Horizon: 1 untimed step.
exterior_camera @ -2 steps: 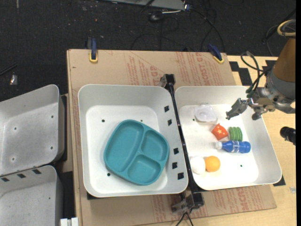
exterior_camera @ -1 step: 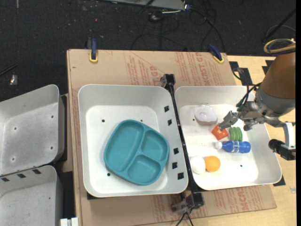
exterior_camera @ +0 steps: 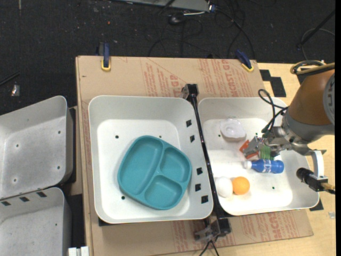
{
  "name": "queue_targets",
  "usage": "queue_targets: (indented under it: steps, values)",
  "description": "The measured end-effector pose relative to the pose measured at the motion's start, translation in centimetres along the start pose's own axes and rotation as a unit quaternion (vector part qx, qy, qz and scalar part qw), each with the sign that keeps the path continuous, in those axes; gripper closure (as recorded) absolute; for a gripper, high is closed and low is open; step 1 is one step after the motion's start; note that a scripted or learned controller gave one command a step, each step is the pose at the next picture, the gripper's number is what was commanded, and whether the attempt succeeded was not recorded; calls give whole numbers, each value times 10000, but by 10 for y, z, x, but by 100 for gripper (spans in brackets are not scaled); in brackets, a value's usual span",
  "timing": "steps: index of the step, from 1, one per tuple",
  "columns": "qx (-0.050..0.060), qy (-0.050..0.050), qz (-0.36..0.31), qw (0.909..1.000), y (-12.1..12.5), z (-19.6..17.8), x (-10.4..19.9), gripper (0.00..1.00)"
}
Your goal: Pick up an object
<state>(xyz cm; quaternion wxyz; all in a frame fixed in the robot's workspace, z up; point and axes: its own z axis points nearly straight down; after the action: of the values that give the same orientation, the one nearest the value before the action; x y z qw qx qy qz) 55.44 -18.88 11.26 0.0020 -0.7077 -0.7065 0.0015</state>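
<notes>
white egg (exterior_camera: 224, 187), pincer (exterior_camera: 262, 148) fingertips apparently hidden

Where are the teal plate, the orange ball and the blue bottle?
teal plate (exterior_camera: 154, 172), camera view, on the ridge between its compartments, left bin.
orange ball (exterior_camera: 241, 185), camera view, its middle, right bin.
blue bottle (exterior_camera: 269, 167), camera view, its blue body, right bin.

Even, bright overhead light falls on the white bins (exterior_camera: 144, 103), which read almost glaring, with only soft, short shadows under the teal tray (exterior_camera: 154, 172). The dark floor (exterior_camera: 48, 25) looks grainy; focus is slightly soft throughout.
</notes>
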Motion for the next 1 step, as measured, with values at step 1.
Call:
queue_targets:
  steps: [1]
  values:
    - [-32,-7,-3,10000,2,-14,0,100]
